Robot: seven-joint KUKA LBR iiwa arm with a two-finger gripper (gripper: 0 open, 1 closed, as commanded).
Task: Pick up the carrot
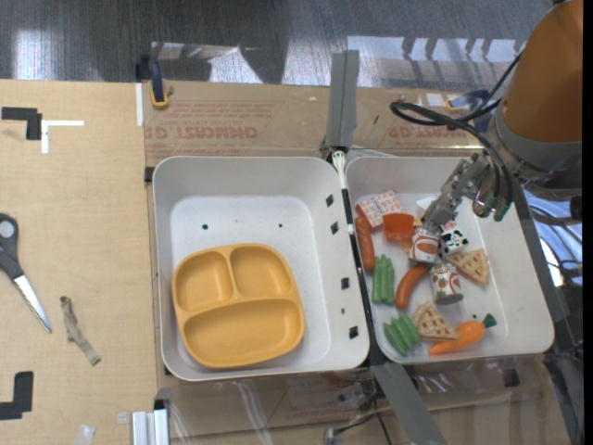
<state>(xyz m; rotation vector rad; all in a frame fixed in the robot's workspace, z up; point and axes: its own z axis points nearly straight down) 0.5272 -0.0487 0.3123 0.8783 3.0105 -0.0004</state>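
Camera view showed the gripper (pixel 435 222) low over the right bin (pixel 533 276), reaching in from the right on the grey arm (pixel 547 82) with its orange band. Whether it was spread or pressed together could not be told; it sat just above a small red-and-white can (pixel 424 246) and beside a black-and-white cow-patterned piece (pixel 452 241), and no item could be seen held in it.

Around it lay toy food. An orange-red block (pixel 399 226) and a pink-and-white packet (pixel 378 208) sat to its left, with a sausage (pixel 366 245) further left along the bin wall. Below the can lay a second sausage (pixel 409 286), a green pod (pixel 383 280) and another small can (pixel 447 285). A waffle wedge (pixel 473 267) rested to the right of that can, and a second wedge (pixel 430 322) lay nearer the front, with green beans (pixel 400 333) beside it.

The carrot (pixel 460 337) lay on its side in the front part of the right bin, near the front wall, its green top pointing right, well apart from the gripper.

The left bin (pixel 176 193) held a yellow divided plate (pixel 239 304). Scissors (pixel 17 272) lay on the bench at far left.
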